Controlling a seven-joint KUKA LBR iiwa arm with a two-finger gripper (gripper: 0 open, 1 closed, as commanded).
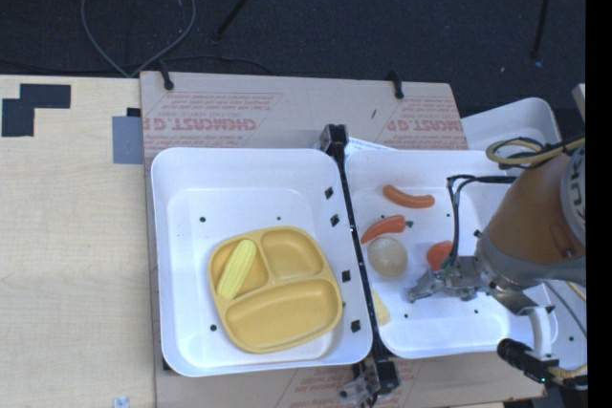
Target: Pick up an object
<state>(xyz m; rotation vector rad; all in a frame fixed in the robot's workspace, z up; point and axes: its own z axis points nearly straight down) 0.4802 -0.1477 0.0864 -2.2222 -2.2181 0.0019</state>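
My gripper (427, 286) hangs low in the right bin (449, 339), pointing left, on the grey arm with the orange band (531, 215). A beige round ball (387, 256) lies just to its upper left, a small gap apart. A red round piece (440, 253) sits right above the gripper, partly hidden by the wrist. A red chili pepper (384, 227) and an orange sausage (409, 198) lie farther back in the same bin. A yellow piece (381, 309) shows at the bin's left wall. I see nothing held in the gripper.
The left bin (182, 205) holds a yellow divided plate (287, 311) with a corn cob (236, 268) in its left compartment. A black divider (346, 225) runs between the bins. Cables (516, 150) loop above the arm at the right.
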